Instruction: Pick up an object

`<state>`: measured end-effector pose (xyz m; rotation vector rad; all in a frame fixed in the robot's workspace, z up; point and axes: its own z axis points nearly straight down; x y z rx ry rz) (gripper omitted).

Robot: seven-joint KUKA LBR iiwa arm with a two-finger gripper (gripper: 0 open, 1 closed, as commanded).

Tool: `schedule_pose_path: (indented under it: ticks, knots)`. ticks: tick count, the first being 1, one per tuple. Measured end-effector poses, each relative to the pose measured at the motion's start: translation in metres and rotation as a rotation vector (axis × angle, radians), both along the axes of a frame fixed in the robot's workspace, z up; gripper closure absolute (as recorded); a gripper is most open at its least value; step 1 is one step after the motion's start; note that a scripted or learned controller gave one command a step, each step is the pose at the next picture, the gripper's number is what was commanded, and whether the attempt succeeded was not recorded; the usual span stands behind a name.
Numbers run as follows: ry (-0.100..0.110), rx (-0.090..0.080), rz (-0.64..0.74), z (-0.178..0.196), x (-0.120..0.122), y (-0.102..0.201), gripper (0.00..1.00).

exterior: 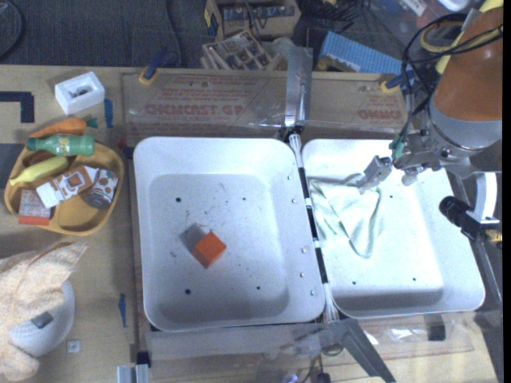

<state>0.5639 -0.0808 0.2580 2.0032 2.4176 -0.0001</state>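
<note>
My gripper hangs over the right bin, pointing down and to the left from my wrist, and its fingers are closed on the upper edge of a pale green cloth. The cloth is pulled up into a peak at my fingertips and drapes away below and to the left of them, its lower folds lying on the bin floor and its left part running toward the divider between the two bins. Behind the gripper, up and to the right, my wrist carries the grey housing and the orange band, with black and yellow cables looping above it; my arm comes in from the right at a slant, leaning over the bin's far right corner. Well to the left of my gripper and lower down, across the divider, an orange block sits on the floor of the left bin, touching a small grey piece at its upper left. Farther left again, outside the bins, a yellow bowl holds toy food and packets.
</note>
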Motion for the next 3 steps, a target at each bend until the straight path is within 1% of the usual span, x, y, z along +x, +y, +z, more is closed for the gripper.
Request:
schedule_pose_path:
  ticks: [1,2,3]
  knots:
    - [0.002,0.001,-0.004,-0.056,-0.008,-0.05,0.0]
    - [-0.01,-0.001,0.052,-0.168,-0.007,-0.049,0.0]
    - [-0.009,-0.001,0.056,-0.168,-0.004,-0.025,0.0]
